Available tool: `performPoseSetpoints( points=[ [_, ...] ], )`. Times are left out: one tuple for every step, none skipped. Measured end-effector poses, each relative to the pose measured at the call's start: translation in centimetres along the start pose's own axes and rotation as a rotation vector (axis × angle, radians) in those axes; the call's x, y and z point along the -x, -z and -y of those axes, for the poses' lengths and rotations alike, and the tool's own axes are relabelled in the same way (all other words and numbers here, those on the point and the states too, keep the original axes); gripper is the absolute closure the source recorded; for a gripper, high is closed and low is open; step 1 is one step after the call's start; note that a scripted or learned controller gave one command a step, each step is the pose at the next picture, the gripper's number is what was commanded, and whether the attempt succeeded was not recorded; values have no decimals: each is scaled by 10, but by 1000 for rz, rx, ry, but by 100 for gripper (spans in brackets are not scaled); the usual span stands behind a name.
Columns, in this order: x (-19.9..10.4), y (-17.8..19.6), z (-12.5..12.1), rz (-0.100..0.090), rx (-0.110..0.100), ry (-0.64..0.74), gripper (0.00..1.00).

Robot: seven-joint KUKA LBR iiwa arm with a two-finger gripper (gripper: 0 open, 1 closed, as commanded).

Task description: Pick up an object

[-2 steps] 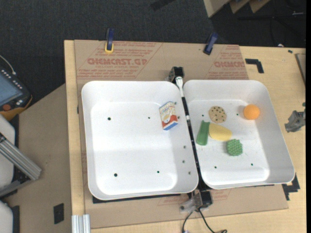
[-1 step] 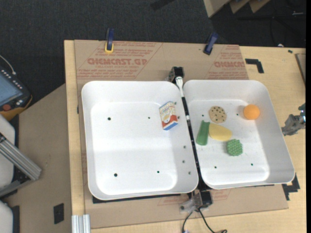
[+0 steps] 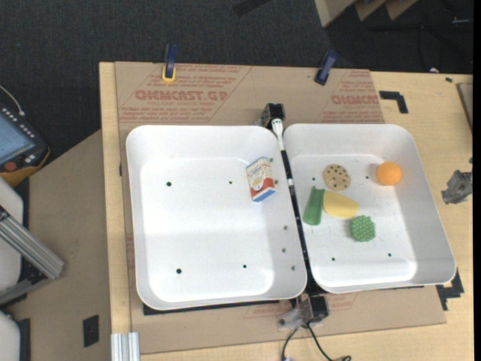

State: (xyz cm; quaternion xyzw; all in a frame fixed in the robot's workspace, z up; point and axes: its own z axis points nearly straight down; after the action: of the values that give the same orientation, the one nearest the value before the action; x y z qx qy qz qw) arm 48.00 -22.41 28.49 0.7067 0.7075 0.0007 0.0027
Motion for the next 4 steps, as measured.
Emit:
performPoseSetpoints(
  points=[
    [0, -13, 1, -3, -6, -1, 100],
    [0, -3, 0, 0, -1, 0, 100],
    [0, -6, 0, -2, -4, -1, 100],
    [0, -14, 1, -3, -6, -1, 100]
  ],
)
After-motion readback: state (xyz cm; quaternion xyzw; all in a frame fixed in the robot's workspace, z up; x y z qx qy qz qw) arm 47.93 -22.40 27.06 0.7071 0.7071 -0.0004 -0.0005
